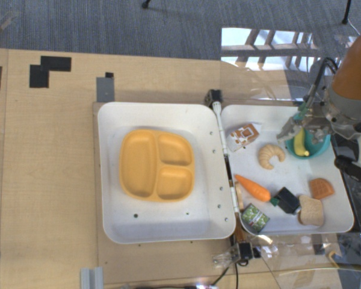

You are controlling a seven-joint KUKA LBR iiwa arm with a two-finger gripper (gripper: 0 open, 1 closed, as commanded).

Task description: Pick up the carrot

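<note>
orange thing wanted: the carrot (253,188) lies flat on the floor of the right bin (343,221), close to the wall that bin shares with the left bin (108,161), pointing slantwise with its thin end toward that wall.
carrot's neighbours: a croissant (271,156) sits just beyond the carrot, a black block (287,200) is just beside its thick end, and a green-labelled can (254,218) lies just on the near side of it.
further from the carrot: a wrapped snack (243,135) past the croissant, a brown biscuit (320,188) and a tan cup (311,210) on the side away from the shared wall.
gripper: the gripper (296,132) hangs at the far corner of the right bin, well apart from the carrot, over a teal bowl (317,145) with a banana (299,143) in it.
fingers: spread a little, from what i can make out, with nothing pinched between them.
left bin: 1 yellow divided plate (157,164), away from the carrot.
progress: to my eye nothing of the pick is done; the carrot is untouched.
left to do: travel across to the carrot, come down, close on it, lift.
</note>
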